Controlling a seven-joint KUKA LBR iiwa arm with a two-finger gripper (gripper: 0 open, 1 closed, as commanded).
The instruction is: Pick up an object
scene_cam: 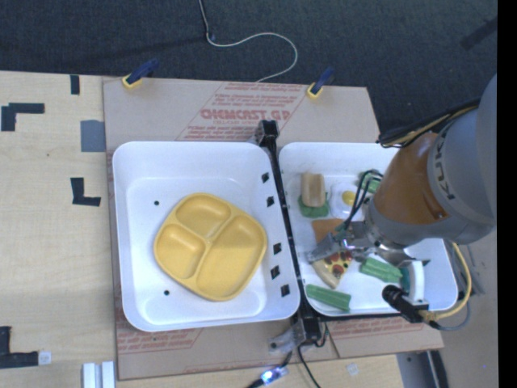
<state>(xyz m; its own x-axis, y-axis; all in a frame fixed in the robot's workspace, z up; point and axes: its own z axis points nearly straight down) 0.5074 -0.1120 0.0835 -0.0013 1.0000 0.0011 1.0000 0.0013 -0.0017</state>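
Here, in the camera view, the arm (436,184) reaches in from the right over the right bin (440,297), its orange band above the wrist. The gripper (333,249) is low in that bin, right at a pizza-slice toy (333,270) and a brown wedge (323,229); whether it is spread or pinching anything cannot be told from here. Near it lie a tan bread-like piece (313,189) on a green leaf shape (313,210), a yellow item (347,197) partly hidden by the arm, a green block (380,270), and a long green piece (328,297) by the bin's near wall. The left bin (133,217) holds a yellow divided plate (210,246), well apart from the gripper. Both bins rest on a cardboard sheet (242,111).
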